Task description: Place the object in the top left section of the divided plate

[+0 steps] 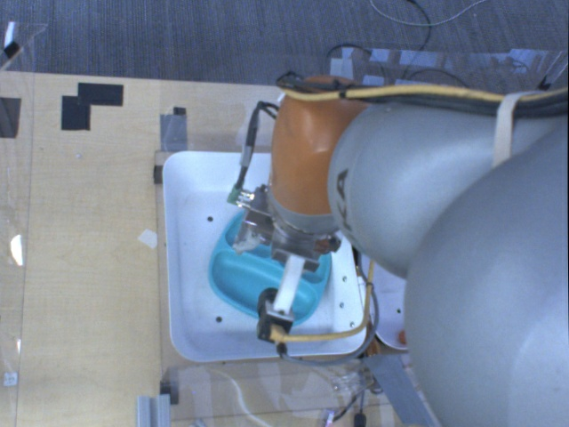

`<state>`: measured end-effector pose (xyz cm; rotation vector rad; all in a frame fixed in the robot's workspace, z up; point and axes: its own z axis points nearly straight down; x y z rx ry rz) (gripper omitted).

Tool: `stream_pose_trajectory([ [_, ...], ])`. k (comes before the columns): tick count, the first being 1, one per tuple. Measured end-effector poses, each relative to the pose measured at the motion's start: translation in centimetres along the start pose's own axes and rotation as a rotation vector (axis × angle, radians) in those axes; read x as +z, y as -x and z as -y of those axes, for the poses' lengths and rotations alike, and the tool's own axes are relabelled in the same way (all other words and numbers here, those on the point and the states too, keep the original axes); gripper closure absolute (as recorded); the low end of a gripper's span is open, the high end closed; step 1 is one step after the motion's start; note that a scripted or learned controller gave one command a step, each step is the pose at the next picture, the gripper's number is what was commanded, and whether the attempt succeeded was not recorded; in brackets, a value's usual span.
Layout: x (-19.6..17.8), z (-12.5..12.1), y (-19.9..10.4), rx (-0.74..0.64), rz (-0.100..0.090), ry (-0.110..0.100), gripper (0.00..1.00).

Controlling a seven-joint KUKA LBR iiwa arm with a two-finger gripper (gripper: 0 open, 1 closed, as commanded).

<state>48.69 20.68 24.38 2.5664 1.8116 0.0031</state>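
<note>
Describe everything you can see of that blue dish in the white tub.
The blue dish is a turquoise divided plate, glossy like plastic, with rounded corners and a raised rim. A ridge parts its sections at upper left. It lies flat in the left white bin, near the middle. The arm hangs over it, hiding its right half; contact there cannot be told.

divided plate (229,278) | turquoise | lying flat in left white bin (191,203) | right part hidden
</note>
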Motion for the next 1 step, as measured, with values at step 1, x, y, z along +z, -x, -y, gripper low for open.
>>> stream_pose_trajectory([
  [1, 10.58, -0.68, 2.14, -0.057, 0.002, -0.003, 0.0],
])
